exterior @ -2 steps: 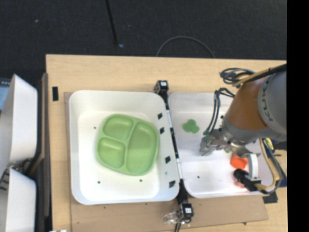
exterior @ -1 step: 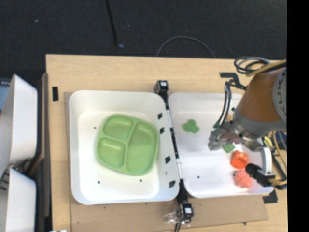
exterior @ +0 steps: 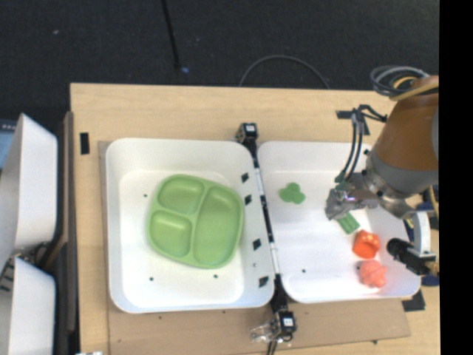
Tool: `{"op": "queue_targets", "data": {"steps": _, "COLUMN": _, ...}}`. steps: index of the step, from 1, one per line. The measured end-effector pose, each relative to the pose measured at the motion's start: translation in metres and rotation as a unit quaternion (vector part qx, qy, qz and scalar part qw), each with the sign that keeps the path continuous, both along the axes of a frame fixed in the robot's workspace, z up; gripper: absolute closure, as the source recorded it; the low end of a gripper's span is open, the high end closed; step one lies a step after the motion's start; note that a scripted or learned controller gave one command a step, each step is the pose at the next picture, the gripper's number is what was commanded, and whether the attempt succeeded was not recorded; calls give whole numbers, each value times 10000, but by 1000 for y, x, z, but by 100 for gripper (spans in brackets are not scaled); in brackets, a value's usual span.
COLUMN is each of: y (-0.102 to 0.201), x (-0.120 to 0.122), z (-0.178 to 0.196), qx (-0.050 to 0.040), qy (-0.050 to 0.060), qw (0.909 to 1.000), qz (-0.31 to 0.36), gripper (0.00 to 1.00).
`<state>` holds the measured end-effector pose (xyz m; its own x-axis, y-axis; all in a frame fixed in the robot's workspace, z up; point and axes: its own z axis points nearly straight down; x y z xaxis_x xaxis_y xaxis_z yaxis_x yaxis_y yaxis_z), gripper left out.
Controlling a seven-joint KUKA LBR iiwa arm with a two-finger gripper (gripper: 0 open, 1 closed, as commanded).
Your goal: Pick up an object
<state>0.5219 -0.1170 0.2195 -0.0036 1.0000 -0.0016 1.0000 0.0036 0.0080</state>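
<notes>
Nearest you in the right bin (exterior: 295,287): pink toy (exterior: 372,274), then orange toy (exterior: 365,244). Gripper (exterior: 341,207) low over a green block (exterior: 349,222); finger state: you cannot tell. Beyond: green blob (exterior: 292,193). Left bin (exterior: 126,287): green plate (exterior: 196,220). Nothing visibly lifted; the pick remains.
</notes>
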Motion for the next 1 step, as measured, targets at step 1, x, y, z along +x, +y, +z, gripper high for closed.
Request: {"op": "queue_targets", "data": {"steps": 1, "y": -1, "x": 1, "z": 18, "qx": 2, "qy": 19, "qw": 10000, "qz": 0, "gripper": 100}}
